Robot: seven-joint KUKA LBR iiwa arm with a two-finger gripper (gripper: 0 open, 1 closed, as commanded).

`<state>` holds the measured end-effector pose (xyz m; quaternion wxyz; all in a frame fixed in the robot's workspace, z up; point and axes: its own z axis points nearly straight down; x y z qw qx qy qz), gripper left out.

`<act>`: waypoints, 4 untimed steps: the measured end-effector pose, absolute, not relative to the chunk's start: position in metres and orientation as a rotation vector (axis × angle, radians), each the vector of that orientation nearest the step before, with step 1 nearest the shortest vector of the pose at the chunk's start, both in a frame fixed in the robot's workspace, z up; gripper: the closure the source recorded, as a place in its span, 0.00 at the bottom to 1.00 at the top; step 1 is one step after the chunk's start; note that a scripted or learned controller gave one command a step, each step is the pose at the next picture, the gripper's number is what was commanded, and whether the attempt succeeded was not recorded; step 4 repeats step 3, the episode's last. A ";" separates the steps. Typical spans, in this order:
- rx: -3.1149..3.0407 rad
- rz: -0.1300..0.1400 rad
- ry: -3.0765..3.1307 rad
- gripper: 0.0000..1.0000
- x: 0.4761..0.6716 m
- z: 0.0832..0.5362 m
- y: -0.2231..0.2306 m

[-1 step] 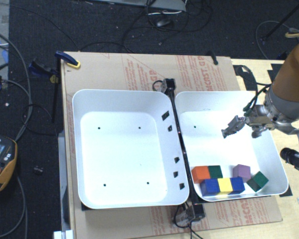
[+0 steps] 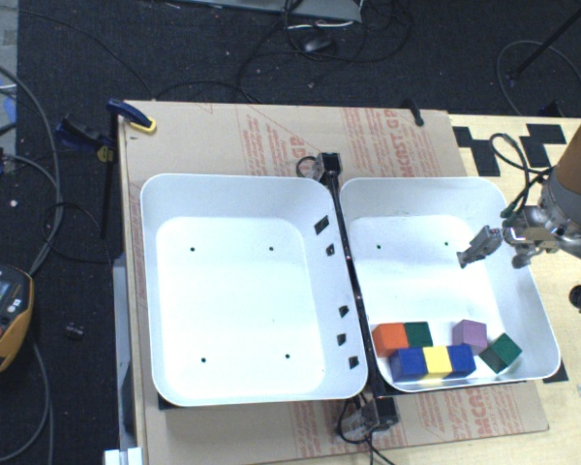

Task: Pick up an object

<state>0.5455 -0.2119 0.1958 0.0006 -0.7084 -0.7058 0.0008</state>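
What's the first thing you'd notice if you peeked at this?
The bright blocks, huddled in the near corner of the right bin: orange, green, purple, blue and yellow against the white. Next, the grey gripper reaching in from the right, hovering over the bin's far side, well away from the blocks. The big left bin sits beside it.

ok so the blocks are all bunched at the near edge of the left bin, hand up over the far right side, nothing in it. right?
Not quite: the blocks are bunched at the near edge of the right bin, not the left bin, as the camera view shows. The rest holds: the hand is over the far right side with nothing in it.
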 end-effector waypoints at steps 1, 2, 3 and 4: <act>-2.218 0.000 -2.224 0.00 0.579 0.125 -0.178; -2.233 -0.005 -2.216 0.00 0.609 0.210 -0.158; -2.215 0.000 -2.225 0.00 0.648 0.173 -0.109; -2.215 0.000 -2.225 0.00 0.648 0.173 -0.109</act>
